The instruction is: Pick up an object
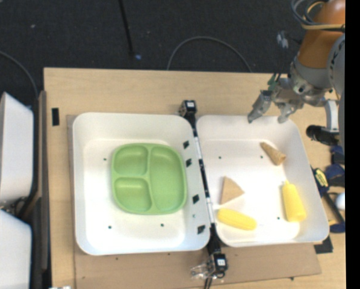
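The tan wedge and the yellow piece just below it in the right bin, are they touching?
Apart. The camera view shows a thin strip of white bin floor between the tan wedge and the yellow piece.

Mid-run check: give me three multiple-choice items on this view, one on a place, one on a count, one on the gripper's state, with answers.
1. Where does the green divided plastic plate lie?
A. left white bin
B. right white bin
C. on the bare bench

2. How many yellow corn-shaped toys are in the right bin?
A. one
B. two
C. four

3. What state is the two-finger gripper in?
A. shut on a toy
B. open, holding nothing
C. pressing on the plate

Answers:
1 A, the plate sits inside the left bin.
2 B, one near the front edge, one at the right.
3 B, its fingers are spread above the right bin's far rim.
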Controlling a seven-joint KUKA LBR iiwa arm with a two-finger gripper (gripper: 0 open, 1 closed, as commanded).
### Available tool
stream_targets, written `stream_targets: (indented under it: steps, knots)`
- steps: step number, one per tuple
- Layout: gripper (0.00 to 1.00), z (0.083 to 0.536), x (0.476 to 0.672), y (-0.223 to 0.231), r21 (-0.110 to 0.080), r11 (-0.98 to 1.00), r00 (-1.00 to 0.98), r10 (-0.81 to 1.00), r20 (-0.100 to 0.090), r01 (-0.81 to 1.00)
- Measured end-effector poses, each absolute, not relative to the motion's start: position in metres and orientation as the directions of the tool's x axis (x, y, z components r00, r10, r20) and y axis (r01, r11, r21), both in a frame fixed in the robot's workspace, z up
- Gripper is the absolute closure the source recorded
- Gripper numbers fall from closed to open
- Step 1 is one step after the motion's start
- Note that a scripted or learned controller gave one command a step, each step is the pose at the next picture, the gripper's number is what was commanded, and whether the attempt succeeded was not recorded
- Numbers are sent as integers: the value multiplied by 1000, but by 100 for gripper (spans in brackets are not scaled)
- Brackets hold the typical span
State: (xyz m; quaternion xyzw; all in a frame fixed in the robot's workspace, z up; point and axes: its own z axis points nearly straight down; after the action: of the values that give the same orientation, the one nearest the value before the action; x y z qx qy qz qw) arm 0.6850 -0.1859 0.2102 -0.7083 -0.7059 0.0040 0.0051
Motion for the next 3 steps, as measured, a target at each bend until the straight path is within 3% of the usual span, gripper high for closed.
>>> stream_targets:
  steps: [1, 3]
  knots:
    - [0, 221, 688, -185, 2, 0, 0, 1000, -2, 1000]
    - [0, 107, 687, -190, -1, 3, -3, 1000, -3, 1000]
